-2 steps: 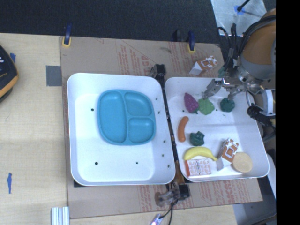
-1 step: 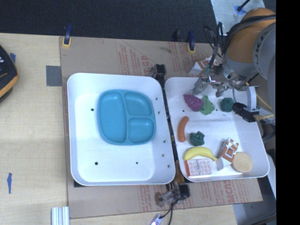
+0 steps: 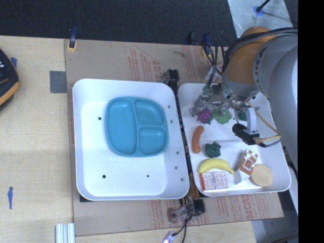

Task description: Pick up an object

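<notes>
Two white bins sit side by side. The left bin [image 3: 86, 135] has a blue plate [image 3: 135, 125] in it. The gripper [image 3: 212, 108] is low at the top of the right bin [image 3: 276, 161], right over a purple toy [image 3: 204, 116] and a green toy [image 3: 221, 118]. I cannot tell what it grips. An orange sausage [image 3: 197, 138] lies just below, pointing up and down. A banana [image 3: 215, 165] lies sideways.

You look down on light wood bench [image 3: 30, 151]. Brown cardboard sheet [image 3: 126, 65] with faint red print covers its middle. Grey tape patch [image 3: 58, 81] sits on bench just left of cardboard. Dark carpeted floor [image 3: 116, 6] runs beyond far edge. Pale sheet [image 3: 255, 6] lies on floor at upper right. Lighting even, shadows soft.
</notes>
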Robot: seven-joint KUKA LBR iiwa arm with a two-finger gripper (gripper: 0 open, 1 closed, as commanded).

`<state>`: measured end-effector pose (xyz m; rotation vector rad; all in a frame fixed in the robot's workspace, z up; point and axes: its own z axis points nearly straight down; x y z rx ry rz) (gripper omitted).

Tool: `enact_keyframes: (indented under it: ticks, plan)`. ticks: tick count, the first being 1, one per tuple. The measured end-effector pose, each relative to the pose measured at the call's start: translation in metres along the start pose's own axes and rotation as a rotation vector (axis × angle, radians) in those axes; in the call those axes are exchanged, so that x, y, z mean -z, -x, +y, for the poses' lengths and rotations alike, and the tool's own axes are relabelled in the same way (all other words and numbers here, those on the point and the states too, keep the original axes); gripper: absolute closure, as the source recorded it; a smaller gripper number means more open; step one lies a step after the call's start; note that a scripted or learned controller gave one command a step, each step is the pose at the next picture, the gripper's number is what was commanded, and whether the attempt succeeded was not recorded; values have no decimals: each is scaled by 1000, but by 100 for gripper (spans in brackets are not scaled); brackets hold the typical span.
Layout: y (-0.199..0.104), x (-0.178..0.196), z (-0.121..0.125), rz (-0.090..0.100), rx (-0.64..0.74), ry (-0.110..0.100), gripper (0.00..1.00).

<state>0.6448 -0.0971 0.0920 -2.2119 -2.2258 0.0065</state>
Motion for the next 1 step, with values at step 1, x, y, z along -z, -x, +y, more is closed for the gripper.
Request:
enact_keyframes:
  ticks: [1]
  plan:
    - [1,12,1,-1,2,1,100]
